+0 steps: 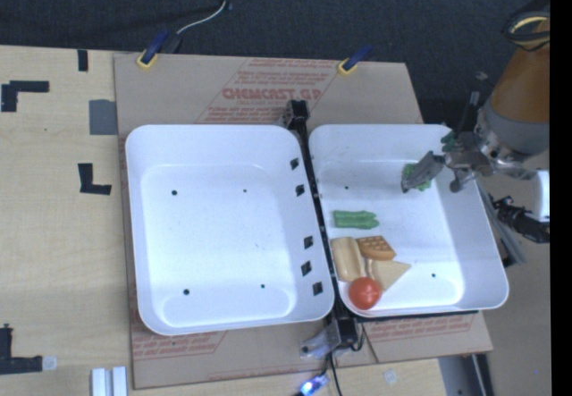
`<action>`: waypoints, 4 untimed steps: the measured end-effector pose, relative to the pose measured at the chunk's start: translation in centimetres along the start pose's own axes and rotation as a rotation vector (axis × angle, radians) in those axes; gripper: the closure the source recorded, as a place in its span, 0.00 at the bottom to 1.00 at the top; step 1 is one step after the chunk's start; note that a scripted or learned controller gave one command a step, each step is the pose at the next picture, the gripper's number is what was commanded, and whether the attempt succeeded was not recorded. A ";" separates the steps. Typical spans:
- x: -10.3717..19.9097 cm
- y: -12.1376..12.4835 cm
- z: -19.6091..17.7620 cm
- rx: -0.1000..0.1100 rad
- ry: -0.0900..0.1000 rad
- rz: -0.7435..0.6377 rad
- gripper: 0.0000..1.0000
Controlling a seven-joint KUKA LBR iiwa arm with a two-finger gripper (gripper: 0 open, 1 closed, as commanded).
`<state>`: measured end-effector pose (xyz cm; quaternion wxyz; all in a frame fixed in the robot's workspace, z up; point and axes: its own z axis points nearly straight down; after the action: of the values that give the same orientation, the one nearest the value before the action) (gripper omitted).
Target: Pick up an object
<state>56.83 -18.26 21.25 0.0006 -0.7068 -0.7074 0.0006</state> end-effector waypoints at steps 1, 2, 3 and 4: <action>9.5 -1.7 5.5 0.006 0.005 -0.007 0.00; 13.4 9.1 2.6 -0.011 -0.001 -0.007 0.00; 18.0 3.2 -1.3 0.000 0.002 -0.003 0.00; 22.2 -0.5 3.0 0.006 0.001 -0.003 0.00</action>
<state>56.27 3.98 18.26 0.0030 -0.7057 -0.7085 0.0024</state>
